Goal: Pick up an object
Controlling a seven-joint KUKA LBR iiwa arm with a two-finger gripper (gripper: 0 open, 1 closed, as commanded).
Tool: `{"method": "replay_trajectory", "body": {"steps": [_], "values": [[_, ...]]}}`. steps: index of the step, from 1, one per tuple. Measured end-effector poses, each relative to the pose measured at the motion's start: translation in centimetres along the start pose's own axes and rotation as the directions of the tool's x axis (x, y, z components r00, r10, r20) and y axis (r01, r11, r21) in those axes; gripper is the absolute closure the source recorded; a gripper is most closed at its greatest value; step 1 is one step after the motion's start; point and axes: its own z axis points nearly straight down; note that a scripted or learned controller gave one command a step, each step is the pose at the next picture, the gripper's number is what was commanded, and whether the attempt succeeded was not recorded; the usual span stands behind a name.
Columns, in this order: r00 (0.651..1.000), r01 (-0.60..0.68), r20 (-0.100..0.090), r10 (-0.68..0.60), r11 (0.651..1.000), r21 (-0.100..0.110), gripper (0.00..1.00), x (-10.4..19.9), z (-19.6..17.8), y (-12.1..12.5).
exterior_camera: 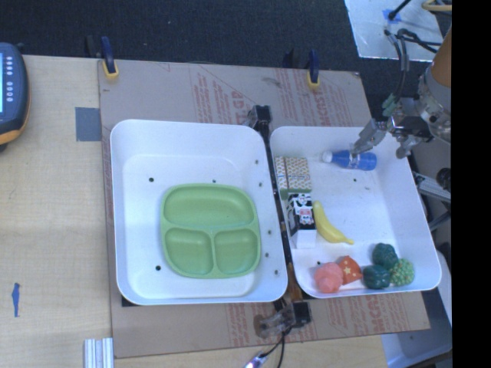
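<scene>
1. Fingers (367,146) of the arm sit at the upper part of the right bin, one grey finger slanting down onto the blue bottle (354,160); whether they are spread or closed, and whether the bottle lies between them, I cannot tell.
2. Wooden surface (54,228) carries a brown cardboard sheet (199,90), held at its far edge by two clamps, and both bins rest on that sheet.
3. Left bin (134,205), white and shallow, holds a green divided plate (209,230) lying flat near its middle, with one wide compartment above two smaller ones.
4. Right bin (399,205), white too, touches the left bin along their shared edge.
5. Lying on its side, the blue bottle has its white cap pointing left, near the far wall of the right bin.
6. Against the right bin's left wall stands a patterned box (293,173), and just below it a black-and-white cow-print carton (302,215).
7. Beside the carton lies a yellow banana (330,227), slanting down to the right.
8. Along the near wall sit a pink-red round toy (329,277), a small orange piece (350,269) touching it, and a cluster of green pieces (387,267) further right.
</scene>
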Motion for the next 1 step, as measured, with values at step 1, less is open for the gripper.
{"method": "replay_trajectory", "body": {"steps": [1], "values": [[1.000, 0.008, 0.003, -0.008, 1.000, -0.003, 0.00, -4.47, 3.55, 7.65]]}}
